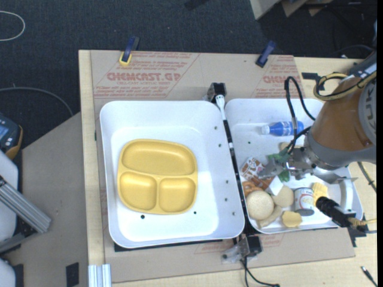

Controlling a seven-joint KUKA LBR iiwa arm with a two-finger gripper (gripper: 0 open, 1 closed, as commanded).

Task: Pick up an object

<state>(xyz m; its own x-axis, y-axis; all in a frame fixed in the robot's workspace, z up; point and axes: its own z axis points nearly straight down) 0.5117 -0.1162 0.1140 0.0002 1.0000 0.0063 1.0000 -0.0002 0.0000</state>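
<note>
**Objects (284, 195) crowd the right bin (248, 119) around the claw (292, 167)**

Objects for picking all lie in the right bin, most of them packed close to the claw. Touching or just beside it on the view's left is a green item (279, 160), too small to name. A printed snack packet (254, 168) lies a little further that way. Nearer the camera than the claw sit a round beige ball (260, 204), a small can (303, 200), a yellow piece (319, 190) and a pale yellow lump (291, 219), all pressed close together. Beyond the claw, apart from the heap, a clear bottle (280, 128) with a blue cap lies on its side.

The grey and orange arm (338, 127) covers the bin's right part and hangs over the claw, so whether the claw is open or closed cannot be told. Nothing is seen held in it.

Well left of the claw, the left bin (119, 119) holds one yellow divided plate (158, 175), right way up.
</note>
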